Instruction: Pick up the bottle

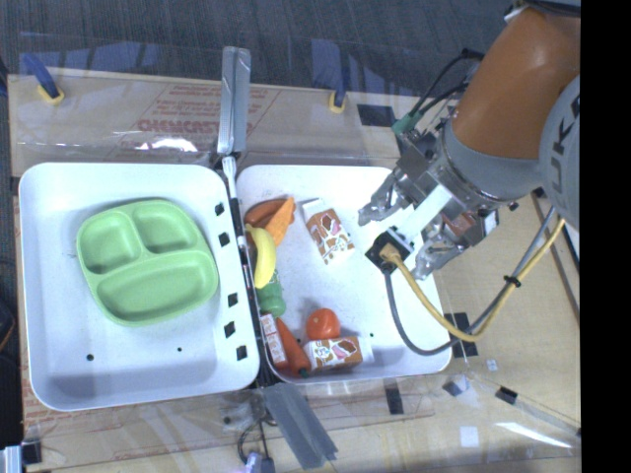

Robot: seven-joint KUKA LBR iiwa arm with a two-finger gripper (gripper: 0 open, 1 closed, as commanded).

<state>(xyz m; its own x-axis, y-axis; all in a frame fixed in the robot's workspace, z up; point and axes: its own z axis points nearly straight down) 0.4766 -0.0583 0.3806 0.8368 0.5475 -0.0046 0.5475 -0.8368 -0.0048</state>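
Camera view: the bottle (283, 347), red with a pale label, lies flat in the right bin (419, 355), against its left wall near the 7 o'clock corner. Its long axis seems to run roughly from 11 to 5 o'clock. A tomato (321, 322) and a small juice carton (335, 353) sit just beside it on the 3 o'clock side, and a banana (263, 254) lies toward 12. The gripper (402, 235) hangs over the bin's 3 o'clock side, so the bottle lies toward 7 or 8 o'clock from it, well apart. The fingers (379, 208) look spread, with nothing between them. I judge the reach must cross the bin past the tomato.
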